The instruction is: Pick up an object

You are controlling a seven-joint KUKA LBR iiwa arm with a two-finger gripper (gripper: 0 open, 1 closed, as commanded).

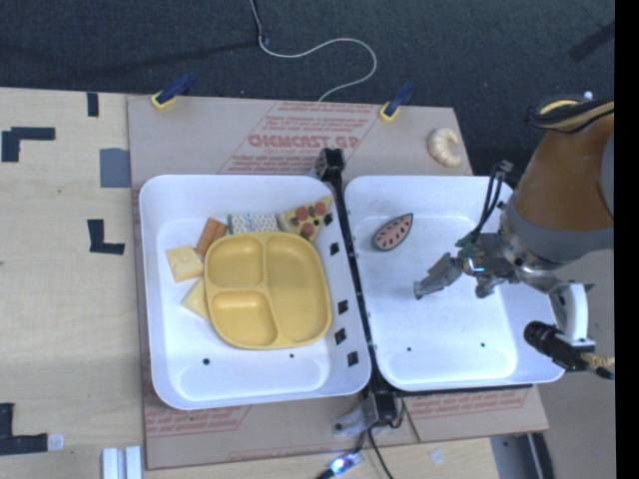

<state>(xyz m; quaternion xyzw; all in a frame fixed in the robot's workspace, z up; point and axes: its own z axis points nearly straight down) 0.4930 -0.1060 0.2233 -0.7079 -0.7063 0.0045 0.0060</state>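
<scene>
Dark carpet fills the top of the scene, with a thin white cable [319, 48] looping across it. Below it sits a pale wooden bench [60, 297] marked with a few black tape shapes, and on the bench lies a sheet of brown cardboard [300, 138] printed in red, held at its far edge by two clips.

Two shallow white bins rest side by side on the cardboard. The left bin [170, 367] holds a yellow divided plate [268, 289] with three sections, lying flat near the middle. Tucked around the plate's far and left edges are small food-like pieces: a cracker [184, 262], a brown slab [210, 234], and a pizza slice [308, 215] close to the wall between the bins.

The right bin [449, 362] holds one small thing, a flat oval piece, reddish with dark specks, like a slice of watermelon [392, 232]. It lies in the far left part of that bin.

The grey robot arm [559, 198] reaches in from the right over the right bin. Its claw [433, 282] hangs above the middle of the bin floor, well apart from the watermelon slice and nearer the viewer than it. Nothing shows between the claw's prongs; whether they are spread or closed cannot be told.

A pale curled piece [446, 146] lies on the cardboard beyond the right bin.
</scene>
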